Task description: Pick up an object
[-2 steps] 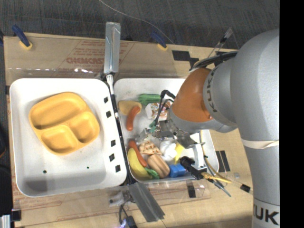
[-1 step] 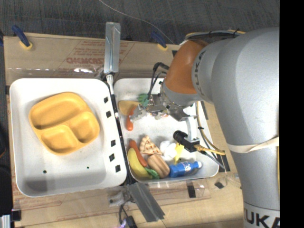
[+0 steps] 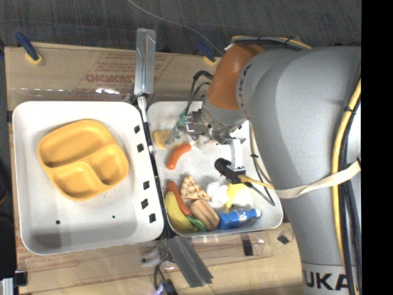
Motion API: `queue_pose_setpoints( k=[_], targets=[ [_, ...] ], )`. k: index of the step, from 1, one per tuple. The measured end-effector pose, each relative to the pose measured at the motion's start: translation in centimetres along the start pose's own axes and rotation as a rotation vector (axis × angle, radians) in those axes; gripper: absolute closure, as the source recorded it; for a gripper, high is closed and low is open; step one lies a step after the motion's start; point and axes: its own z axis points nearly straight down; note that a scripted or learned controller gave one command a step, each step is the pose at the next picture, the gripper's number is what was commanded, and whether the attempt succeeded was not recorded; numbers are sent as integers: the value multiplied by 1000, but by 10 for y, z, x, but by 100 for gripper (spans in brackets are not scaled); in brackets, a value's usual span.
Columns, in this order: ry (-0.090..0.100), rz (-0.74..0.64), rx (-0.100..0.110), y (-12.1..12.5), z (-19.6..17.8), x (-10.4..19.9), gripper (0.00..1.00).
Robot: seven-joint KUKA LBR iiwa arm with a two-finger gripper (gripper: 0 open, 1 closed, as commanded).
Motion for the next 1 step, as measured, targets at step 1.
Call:
queue_pose_setpoints(
  k=[1],
  targets=[
    [-3, -4, 1, 0, -10, -1, 100]
  ],
)
